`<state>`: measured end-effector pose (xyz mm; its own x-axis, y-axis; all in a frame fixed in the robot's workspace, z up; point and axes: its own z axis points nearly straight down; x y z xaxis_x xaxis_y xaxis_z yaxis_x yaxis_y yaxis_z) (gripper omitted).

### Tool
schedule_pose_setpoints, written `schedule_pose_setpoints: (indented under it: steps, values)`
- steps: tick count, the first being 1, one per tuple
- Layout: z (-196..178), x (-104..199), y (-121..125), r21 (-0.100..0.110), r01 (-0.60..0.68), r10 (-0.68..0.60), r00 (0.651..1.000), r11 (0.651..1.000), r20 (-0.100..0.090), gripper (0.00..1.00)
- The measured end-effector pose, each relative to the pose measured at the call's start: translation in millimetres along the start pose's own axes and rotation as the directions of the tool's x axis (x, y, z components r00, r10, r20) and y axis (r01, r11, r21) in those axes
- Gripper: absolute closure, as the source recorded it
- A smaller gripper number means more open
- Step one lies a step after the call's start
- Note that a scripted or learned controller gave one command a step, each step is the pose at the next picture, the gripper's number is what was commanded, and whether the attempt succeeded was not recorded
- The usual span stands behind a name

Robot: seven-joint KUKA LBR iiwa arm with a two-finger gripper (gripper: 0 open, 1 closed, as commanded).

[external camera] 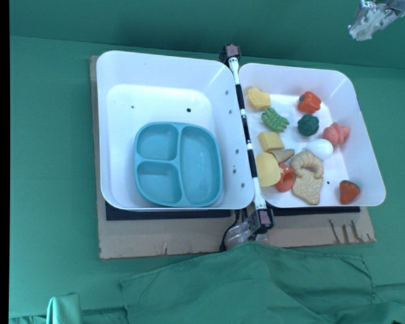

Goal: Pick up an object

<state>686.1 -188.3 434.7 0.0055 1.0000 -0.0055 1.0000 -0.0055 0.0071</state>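
The gripper (366, 24) is positioned at the upper right of the view, above the green surface and well clear of both bins; whether it is spread or pressed together cannot be told, and no item is seen in it. The left bin (115, 73) contains a blue divided plate (178, 164) with three compartments, lying toward the bin's lower right. The right bin (344, 86) contains the candidate objects: a yellow piece (258, 98) at upper left, a green ridged piece (275, 119) just below it, an orange-red pepper (309, 102), a dark green broccoli (308, 125), a white egg (319, 148), a pink piece (337, 134) beside the egg, a tan pastry (308, 177) near the centre bottom, and a strawberry (349, 192) at lower right. Green cloth (256, 285) lies below the bins
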Motion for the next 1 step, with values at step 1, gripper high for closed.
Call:
schedule_pose_setpoints:
  steps: [1]
  values:
    - [14.0, 1.7, 8.1, 0.005, 0.003, -0.003, 1.0, 1.0, -0.002, 1.0]
